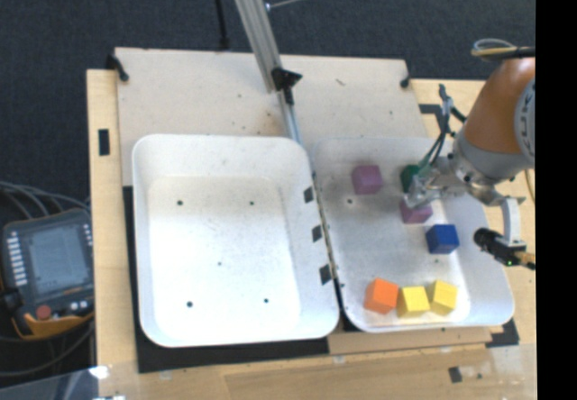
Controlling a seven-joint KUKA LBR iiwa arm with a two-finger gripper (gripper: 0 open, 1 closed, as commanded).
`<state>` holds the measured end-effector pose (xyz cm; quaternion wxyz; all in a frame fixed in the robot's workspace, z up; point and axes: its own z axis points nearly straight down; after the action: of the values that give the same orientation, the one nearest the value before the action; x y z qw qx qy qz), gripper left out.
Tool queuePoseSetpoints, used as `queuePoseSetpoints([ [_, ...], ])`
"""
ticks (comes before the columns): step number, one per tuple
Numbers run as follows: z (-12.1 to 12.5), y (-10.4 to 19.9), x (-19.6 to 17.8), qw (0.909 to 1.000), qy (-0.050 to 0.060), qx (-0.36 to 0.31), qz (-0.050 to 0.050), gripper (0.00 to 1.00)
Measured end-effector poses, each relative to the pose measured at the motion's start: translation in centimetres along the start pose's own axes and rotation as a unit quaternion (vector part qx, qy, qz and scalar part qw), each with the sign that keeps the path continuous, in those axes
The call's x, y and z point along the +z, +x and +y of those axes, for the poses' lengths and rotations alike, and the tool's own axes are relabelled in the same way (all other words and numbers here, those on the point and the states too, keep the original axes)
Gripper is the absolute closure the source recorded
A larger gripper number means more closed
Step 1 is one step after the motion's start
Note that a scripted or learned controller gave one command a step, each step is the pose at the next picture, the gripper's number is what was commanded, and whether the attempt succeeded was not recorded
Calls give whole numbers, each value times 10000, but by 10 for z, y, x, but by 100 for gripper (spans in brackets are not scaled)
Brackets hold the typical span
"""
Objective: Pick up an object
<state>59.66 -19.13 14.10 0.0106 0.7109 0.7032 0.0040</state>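
White right bin [487, 299]: six blocks | fingers [416, 200]: state unclear, at purple block [416, 213]

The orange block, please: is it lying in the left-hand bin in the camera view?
No, the orange block lies in the right bin, beside two yellow blocks near its front rim.

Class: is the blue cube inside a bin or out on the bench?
Inside: the blue cube lies on the right bin's white floor, within its rim.
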Motion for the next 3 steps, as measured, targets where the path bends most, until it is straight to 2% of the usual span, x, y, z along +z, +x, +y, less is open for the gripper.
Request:
queuePoseSetpoints([
  [1, 1, 3, -45, 9999, 74, -59, 38, 100],
  [2, 3, 1, -77, 9999, 75, -68, 37, 100],
  [3, 3, 62, -85, 9999, 95, -94, 55, 100],
])
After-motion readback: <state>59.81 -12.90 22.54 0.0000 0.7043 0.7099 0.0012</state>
